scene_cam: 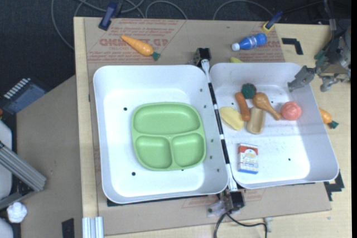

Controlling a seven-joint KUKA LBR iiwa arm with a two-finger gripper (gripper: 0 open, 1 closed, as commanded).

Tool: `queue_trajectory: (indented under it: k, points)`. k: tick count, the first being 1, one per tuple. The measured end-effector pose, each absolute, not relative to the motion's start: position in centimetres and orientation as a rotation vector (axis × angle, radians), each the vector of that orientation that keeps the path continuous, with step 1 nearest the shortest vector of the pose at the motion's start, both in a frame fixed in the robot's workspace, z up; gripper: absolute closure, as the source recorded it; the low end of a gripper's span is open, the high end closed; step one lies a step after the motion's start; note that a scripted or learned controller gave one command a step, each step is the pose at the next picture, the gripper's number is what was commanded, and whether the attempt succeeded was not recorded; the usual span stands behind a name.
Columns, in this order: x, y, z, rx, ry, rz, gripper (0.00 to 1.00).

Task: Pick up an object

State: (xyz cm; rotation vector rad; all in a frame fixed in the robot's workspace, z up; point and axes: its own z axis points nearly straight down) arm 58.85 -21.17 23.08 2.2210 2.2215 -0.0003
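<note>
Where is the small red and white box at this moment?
The small box lies in the right bin, in its near part, apart from the food toys. The nearest toy is the tan cylinder above it.

Divided tray [167,135] in left bin [111,92]. In right bin [312,159]: small box [248,158] at front; behind it, clustered toy foods [256,111], ball [290,111] to their right. Behind the bins, on the desk [184,36]: toy carrot [139,45] left, bottle [249,42] right.
</note>
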Motion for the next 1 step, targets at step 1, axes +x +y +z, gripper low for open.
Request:
queue_trajectory:
  k: [1]
  points:
    - [60.94, -13.46, 8.44, 2.22, 2.223, 0.002, 0.0]
